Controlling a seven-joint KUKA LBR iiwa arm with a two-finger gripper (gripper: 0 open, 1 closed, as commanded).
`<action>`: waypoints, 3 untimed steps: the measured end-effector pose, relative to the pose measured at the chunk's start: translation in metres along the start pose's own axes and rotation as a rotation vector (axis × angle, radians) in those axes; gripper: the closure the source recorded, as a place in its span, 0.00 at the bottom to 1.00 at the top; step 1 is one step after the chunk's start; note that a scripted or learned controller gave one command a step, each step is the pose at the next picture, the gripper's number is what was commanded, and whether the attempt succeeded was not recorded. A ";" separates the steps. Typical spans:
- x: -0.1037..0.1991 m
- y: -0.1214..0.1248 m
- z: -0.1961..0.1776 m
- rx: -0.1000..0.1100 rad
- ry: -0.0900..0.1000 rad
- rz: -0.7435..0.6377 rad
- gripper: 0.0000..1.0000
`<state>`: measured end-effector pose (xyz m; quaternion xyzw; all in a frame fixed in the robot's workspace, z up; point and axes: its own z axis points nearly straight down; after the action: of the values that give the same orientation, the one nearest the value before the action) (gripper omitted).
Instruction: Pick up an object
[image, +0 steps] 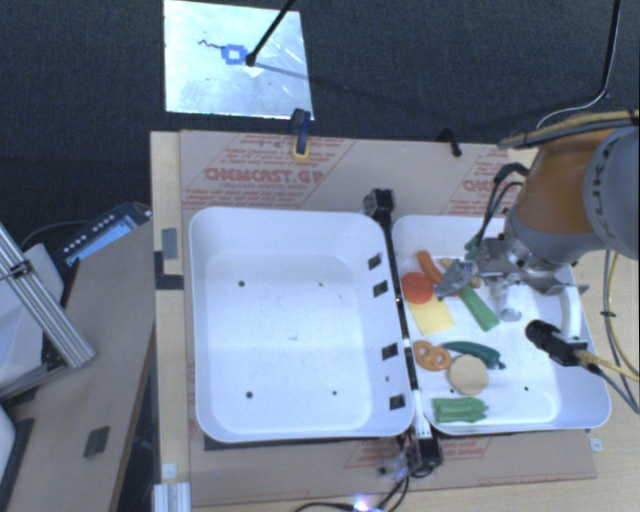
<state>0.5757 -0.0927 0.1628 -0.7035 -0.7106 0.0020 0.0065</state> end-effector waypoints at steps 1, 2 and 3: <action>-0.004 -0.032 0.082 -0.008 -0.005 0.010 0.00; -0.004 -0.029 0.068 -0.015 -0.006 0.007 1.00; -0.004 -0.029 0.068 -0.015 -0.006 0.008 0.00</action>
<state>0.5456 -0.0965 0.0950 -0.7062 -0.7080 -0.0011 -0.0011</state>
